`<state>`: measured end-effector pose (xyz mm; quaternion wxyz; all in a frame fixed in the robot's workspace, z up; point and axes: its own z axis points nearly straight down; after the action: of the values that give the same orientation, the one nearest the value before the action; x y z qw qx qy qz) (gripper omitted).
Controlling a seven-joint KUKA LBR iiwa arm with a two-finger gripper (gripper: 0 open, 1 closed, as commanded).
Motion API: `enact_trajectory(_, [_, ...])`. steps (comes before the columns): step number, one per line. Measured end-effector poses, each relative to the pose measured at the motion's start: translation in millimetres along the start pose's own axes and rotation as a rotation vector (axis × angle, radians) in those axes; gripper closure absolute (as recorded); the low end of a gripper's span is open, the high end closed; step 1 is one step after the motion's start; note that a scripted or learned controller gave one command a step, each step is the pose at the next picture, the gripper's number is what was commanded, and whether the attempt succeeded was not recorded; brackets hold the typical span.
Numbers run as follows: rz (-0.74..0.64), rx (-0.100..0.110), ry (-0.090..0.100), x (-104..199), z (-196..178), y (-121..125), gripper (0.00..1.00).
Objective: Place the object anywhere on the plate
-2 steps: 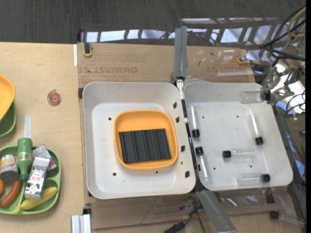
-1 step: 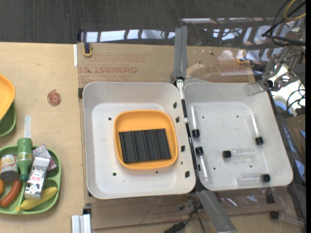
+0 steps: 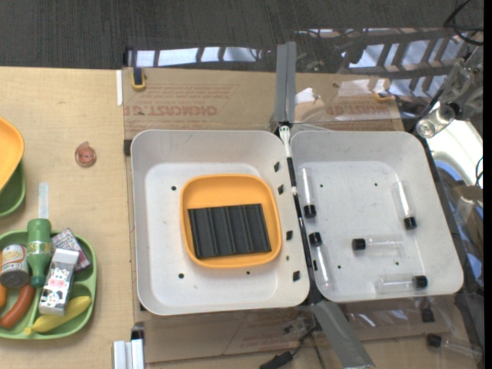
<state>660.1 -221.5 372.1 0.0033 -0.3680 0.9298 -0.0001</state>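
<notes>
Camera view: nearest, on the counter [image 3: 61, 114] at the left, a green tray [image 3: 86, 307] of toy food is seen. In the left bin [image 3: 154, 206], a black ribbed slab [image 3: 231, 231] lies flat on the orange plate [image 3: 227, 184], so the placing is judged done. Capped clear tubes [image 3: 377, 244] lie in the right bin [image 3: 361, 183], well apart; nothing obstructs. The jaws' state cannot be told. Cardboard [image 3: 200, 102] lies farthest.

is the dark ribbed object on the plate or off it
On it: the dark ribbed object lies flat inside the orange plate in the left bin.
</notes>
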Motion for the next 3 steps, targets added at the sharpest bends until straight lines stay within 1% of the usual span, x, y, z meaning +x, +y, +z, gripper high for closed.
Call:
enact_trajectory(1, [-0.210, -0.001, 0.000, -0.2, -70.0, -0.3, 1.00])
enact_trajectory(2, [-0.560, -0.003, -0.001, -0.5, -69.2, -0.1, 1.00])
enact_trajectory(3, [-0.774, -0.006, -0.001, -8.0, -68.2, 8.1, 1.00])
